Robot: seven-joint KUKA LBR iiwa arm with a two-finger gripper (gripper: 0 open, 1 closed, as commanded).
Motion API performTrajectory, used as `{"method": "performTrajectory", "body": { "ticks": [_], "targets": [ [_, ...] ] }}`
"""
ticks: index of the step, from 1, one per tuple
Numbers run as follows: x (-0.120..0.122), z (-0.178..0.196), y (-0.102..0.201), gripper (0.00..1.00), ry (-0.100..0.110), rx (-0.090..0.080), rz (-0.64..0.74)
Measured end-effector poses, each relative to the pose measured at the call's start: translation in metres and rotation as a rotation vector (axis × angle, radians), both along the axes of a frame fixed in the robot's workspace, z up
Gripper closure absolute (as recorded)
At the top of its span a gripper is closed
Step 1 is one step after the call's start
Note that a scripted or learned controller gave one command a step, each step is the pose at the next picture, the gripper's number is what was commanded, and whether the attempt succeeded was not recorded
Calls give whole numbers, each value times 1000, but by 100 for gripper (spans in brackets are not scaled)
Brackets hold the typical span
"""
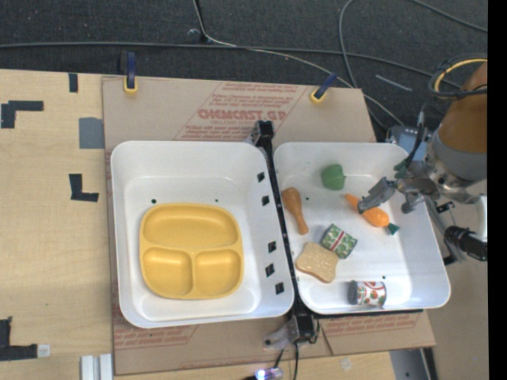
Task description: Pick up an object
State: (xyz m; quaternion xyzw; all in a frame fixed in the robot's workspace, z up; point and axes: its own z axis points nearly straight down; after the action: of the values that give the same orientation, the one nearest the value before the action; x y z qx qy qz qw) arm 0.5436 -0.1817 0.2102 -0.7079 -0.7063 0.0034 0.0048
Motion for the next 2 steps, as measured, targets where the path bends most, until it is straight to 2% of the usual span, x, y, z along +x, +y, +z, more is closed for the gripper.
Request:
{"method": "performTrajectory", "body": {
  "ticks": [1, 2],
  "targets": [
    [2, 5, 0, 0, -9, -2, 3],
    [2, -39, -1, 0, -5, -2, 3]
  ]
}}
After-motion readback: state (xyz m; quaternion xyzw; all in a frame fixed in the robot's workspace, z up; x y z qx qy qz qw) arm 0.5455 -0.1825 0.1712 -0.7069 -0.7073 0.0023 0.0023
